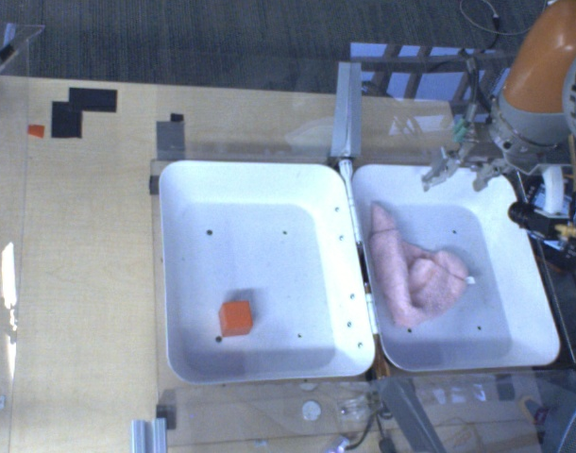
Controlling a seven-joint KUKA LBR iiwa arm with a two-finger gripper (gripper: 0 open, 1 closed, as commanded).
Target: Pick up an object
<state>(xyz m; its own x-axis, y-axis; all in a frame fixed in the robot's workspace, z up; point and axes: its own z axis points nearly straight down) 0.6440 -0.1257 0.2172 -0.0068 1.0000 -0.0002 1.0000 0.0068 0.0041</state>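
Pink cloth (416,274) lies in the right bin (515,347), open pincer (461,171) above.

Arm (552,64) cut off at right edge — jaws (463,170) small, perhaps apart, too blurred to tell

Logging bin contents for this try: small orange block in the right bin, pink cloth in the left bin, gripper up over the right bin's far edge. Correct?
Not quite: the contents are swapped. The camera view shows the small orange block in the left white bin and the crumpled pink cloth in the right white bin. The gripper is over the right bin's far edge, as you said.
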